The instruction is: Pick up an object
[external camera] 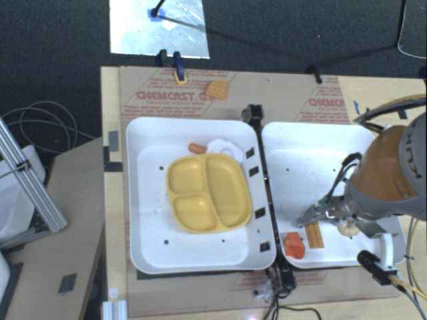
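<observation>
My gripper (pixel 319 215) hangs low in the right bin (pixel 313 145); whether its fingers are spread I cannot tell. A tan block (pixel 313 236) and red piece (pixel 294 245) crowd the near wall, risking a glancing miss.

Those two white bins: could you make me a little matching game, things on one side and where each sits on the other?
Things:
1. yellow divided plate
2. red block
3. tan wooden block
4. orange sponge piece

Places:
A. on the cardboard beyond the bins
B. left bin, middle
C. right bin, near corner by the divider
D. right bin, just below the end effector

Pairs: 1-B, 2-C, 3-D, 4-A
</observation>
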`<action>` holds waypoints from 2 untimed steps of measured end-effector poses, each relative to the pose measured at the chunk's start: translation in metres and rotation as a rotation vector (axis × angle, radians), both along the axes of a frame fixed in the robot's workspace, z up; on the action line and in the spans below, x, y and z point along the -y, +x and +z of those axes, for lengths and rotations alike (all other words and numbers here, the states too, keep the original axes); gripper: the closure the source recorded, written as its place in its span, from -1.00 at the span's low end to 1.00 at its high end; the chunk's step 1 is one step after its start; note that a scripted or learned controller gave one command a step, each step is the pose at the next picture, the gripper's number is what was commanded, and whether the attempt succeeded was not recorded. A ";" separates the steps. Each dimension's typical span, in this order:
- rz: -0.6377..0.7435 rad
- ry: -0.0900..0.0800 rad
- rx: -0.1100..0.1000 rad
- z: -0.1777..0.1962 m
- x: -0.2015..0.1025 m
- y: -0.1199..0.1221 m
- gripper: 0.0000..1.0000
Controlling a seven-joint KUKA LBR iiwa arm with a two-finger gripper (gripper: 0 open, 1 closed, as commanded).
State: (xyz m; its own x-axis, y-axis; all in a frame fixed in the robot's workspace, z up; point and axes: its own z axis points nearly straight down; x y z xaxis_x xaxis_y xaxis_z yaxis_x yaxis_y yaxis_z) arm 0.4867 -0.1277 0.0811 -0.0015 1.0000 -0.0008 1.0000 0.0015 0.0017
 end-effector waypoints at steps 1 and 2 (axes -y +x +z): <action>0.000 -0.001 0.003 0.015 0.001 0.001 1.00; 0.013 0.002 0.014 0.109 -0.078 0.070 1.00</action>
